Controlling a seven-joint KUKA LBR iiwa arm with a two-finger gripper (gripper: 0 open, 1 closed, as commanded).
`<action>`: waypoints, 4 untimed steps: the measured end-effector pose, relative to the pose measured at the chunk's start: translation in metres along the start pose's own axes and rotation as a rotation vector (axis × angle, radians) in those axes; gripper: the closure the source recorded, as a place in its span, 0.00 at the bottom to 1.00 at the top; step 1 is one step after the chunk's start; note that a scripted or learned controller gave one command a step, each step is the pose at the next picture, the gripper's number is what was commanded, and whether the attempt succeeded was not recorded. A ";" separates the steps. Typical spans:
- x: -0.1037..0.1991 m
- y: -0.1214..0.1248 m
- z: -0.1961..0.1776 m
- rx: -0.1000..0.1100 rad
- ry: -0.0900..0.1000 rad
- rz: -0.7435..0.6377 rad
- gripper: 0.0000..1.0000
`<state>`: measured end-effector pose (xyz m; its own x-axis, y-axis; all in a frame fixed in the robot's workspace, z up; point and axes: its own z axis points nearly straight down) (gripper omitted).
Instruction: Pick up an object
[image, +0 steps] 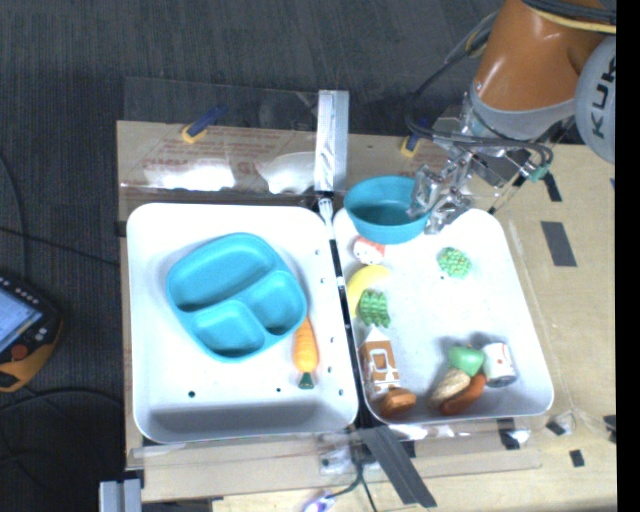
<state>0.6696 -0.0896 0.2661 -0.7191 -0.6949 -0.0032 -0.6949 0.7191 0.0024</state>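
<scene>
While tilted, smooth round blue bowl meets metal fingers.

Two bins sit side by side mid-frame. In the left bin a divided tray lies centre, a carrot just right of it. In the right bin a bowl sits upper left, a banana below it, a can lower right.
</scene>
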 end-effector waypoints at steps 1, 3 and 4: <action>-0.014 0.015 0.033 0.000 0.001 0.065 1.00; -0.035 0.037 0.039 0.000 0.001 0.191 1.00; 0.015 0.106 0.017 0.002 0.004 0.172 1.00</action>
<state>0.5846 -0.0235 0.2494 -0.8272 -0.5619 0.0010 -0.5619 0.8272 0.0003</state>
